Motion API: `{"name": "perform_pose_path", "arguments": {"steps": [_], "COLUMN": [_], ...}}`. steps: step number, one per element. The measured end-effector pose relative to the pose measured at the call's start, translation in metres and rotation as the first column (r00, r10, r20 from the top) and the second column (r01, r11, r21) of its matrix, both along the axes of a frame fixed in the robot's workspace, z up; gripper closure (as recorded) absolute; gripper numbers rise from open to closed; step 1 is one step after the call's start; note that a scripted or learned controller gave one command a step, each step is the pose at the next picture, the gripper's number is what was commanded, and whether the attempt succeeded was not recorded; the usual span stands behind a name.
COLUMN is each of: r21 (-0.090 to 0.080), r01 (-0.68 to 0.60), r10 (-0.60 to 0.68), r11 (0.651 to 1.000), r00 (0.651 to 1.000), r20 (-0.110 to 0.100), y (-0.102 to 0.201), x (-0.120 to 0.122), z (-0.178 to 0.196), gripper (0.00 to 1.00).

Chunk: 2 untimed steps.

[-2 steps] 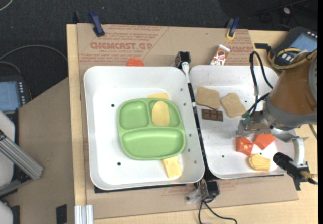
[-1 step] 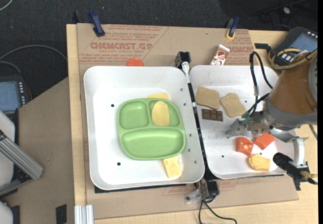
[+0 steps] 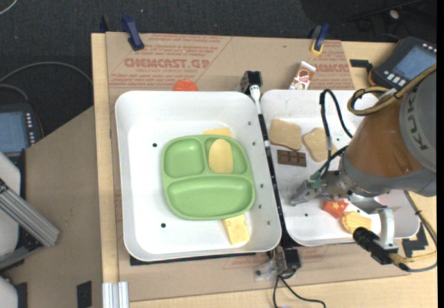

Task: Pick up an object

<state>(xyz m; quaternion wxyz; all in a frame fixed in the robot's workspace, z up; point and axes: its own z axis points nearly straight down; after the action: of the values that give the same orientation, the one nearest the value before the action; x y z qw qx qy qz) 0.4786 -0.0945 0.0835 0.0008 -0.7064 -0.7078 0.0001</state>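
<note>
The pincer [image 3: 304, 194] hovers low in the right bin [image 3: 298, 230], its fingers spread open and gripping nothing, just below a brown chocolate bar [image 3: 291, 157] and beside a red-and-yellow object [image 3: 345, 213]

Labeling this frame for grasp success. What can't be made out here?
- Hand, camera view: too small and blurred to tell its state or whether it holds anything.
- Red and yellow items in the right bin: partly covered by the arm, kind unclear.
- Yellow block: its top tucked under the green tray.
</note>
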Motion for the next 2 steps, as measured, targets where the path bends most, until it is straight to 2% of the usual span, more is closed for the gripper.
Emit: {"name": "perform_pose_path", "arguments": {"steps": [1, 2], "r21": [-0.003, -0.006], "r01": [0.005, 0.005], "r10": [-0.005, -0.005], "r11": [1.0, 1.0], "r00": [1.0, 1.0], "r20": [0.003, 0.009], "y": [-0.032, -0.032], "x": [0.0, 0.002], "z": [0.001, 0.013], "gripper": [0.0, 1.0]}}
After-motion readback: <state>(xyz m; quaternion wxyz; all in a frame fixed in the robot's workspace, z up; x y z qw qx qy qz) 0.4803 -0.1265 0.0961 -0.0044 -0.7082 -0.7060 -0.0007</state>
